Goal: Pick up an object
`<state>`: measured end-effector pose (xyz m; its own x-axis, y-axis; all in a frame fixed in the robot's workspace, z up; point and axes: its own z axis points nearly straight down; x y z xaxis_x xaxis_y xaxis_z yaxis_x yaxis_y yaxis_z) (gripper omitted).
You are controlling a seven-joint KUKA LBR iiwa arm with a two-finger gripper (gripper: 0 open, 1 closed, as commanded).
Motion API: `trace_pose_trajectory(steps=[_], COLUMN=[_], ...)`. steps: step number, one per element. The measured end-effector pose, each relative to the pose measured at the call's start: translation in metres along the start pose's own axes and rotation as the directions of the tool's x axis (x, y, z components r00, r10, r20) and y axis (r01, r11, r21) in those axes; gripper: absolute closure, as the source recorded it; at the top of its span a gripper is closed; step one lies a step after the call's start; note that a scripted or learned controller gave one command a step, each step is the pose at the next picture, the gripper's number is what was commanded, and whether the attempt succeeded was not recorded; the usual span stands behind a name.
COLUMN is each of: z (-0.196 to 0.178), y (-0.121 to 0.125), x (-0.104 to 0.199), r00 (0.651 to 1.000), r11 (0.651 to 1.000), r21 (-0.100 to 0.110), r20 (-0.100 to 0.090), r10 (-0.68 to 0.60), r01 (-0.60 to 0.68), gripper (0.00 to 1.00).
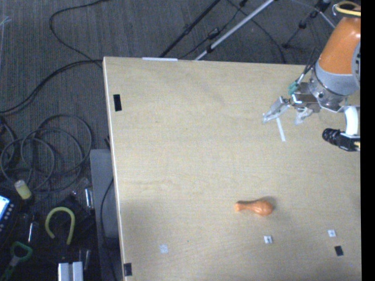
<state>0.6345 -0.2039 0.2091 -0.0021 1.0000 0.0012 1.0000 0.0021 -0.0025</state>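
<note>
From my station I see the gripper point(284, 117) hanging over the upper right part of the pale wooden bench top point(187, 157), its thin fingers point(272, 114) spread apart with nothing between them. The object to pick, a small orange pear-shaped thing point(255, 207), lies flat on the bench toward the lower right, well apart from the gripper, with its narrow end pointing left. Black cables point(47, 139) coil on the carpet left of the bench.

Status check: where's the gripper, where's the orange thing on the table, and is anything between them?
Gripper open, fingers spread, at the upper right of the table, holding nothing. Orange object lies flat nearer the front, apart from it. Bare tabletop between them.
</note>
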Motion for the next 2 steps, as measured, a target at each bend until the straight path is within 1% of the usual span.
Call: trace_pose_trajectory(steps=[1, 2], z=[0.059, 0.125], y=[0.034, 0.035], x=[-0.013, -0.009], r00=[0.994, 0.939], r11=[0.994, 0.939], r21=[0.000, 0.000], r20=[0.006, 0.004], r10=[-0.108, -0.345], r01=[0.108, 0.345], gripper=[0.00, 0.00])
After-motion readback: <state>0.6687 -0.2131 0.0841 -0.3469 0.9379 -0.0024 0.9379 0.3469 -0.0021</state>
